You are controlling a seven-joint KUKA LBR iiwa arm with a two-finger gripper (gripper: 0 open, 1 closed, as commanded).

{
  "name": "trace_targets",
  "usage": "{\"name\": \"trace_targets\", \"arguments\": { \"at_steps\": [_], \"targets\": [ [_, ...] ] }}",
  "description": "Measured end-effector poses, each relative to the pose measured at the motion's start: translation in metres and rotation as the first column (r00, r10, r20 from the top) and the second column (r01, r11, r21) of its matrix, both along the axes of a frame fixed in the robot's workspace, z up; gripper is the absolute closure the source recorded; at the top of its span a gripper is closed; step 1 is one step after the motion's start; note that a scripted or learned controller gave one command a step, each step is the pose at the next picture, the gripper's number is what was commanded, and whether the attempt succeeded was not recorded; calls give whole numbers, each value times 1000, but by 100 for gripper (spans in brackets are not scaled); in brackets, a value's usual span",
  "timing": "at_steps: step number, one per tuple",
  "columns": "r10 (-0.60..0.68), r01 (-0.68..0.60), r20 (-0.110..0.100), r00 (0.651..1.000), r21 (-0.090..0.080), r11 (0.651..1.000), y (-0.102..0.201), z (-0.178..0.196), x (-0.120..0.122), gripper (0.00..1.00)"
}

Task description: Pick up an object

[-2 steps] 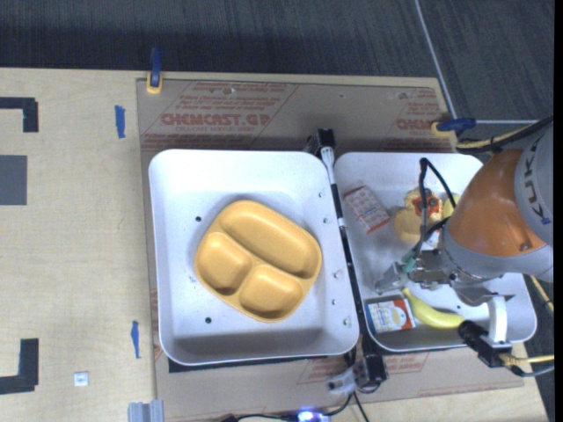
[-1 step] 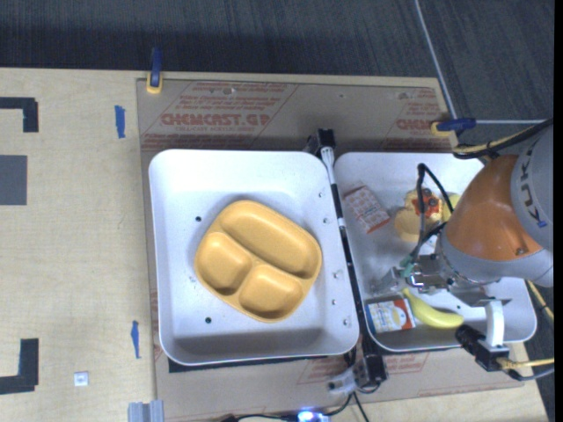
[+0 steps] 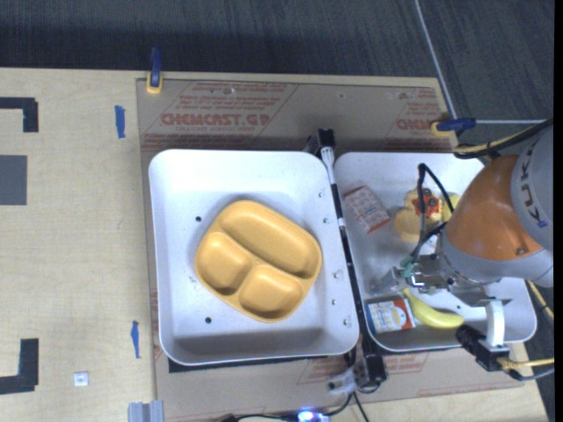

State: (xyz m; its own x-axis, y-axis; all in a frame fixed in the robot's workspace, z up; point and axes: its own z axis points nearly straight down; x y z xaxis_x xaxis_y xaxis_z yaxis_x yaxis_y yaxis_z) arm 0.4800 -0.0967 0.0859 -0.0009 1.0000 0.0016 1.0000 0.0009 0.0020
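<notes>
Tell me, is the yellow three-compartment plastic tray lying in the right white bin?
No, the yellow three-compartment plastic tray lies in the left white bin, while the right white bin holds the yellow banana.

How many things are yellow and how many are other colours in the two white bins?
Yellow: 3, the divided plate, the banana, the round toy
Other colours: 2, the packet, the small carton
Total: 5 that I can see; the arm hides part of the right bin.
</notes>
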Motion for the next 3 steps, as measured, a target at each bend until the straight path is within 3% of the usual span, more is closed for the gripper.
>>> {"name": "trace_targets", "arguments": {
  "at_steps": [3],
  "targets": [
    [-1,1,2,1000,-2,1000,4,0,0,0]
  ]
}}
